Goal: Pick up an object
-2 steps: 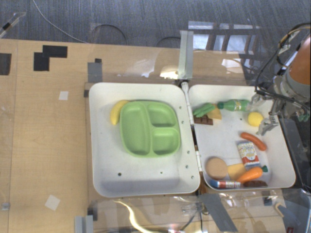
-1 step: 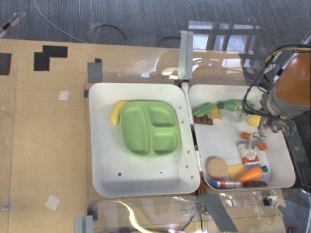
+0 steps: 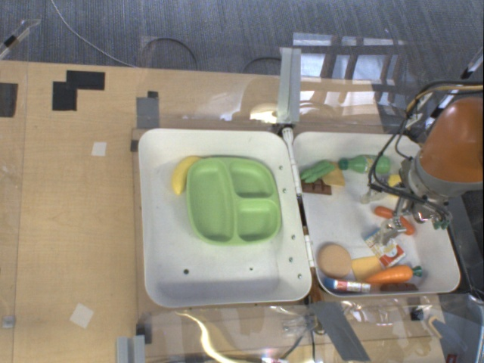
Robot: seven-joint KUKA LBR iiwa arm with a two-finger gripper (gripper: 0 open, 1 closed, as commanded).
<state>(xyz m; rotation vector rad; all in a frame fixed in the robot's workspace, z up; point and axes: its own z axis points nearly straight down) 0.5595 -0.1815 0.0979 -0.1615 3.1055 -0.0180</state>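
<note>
My gripper (image 3: pixel 393 228) hangs low over the right part of the right bin (image 3: pixel 448 280), below the arm's orange band (image 3: pixel 456 146). It is just above a small orange carrot piece (image 3: pixel 390 213) and a red and white packet (image 3: pixel 389 255). I see nothing clearly held in it. Around it in the same bin lie a round tan cookie (image 3: pixel 334 260), a larger carrot (image 3: pixel 389 275), a red and white tube (image 3: pixel 349 284), a green pickle (image 3: pixel 318 170) and a brown bar (image 3: pixel 316 188).
In the left bin (image 3: pixel 159 278) a green divided plate (image 3: pixel 231 200) lies with a banana (image 3: pixel 181 174) at its left edge. A raised divider (image 3: pixel 296 203) separates the bins. More green and yellow toys (image 3: pixel 361 163) sit at the right bin's back.
</note>
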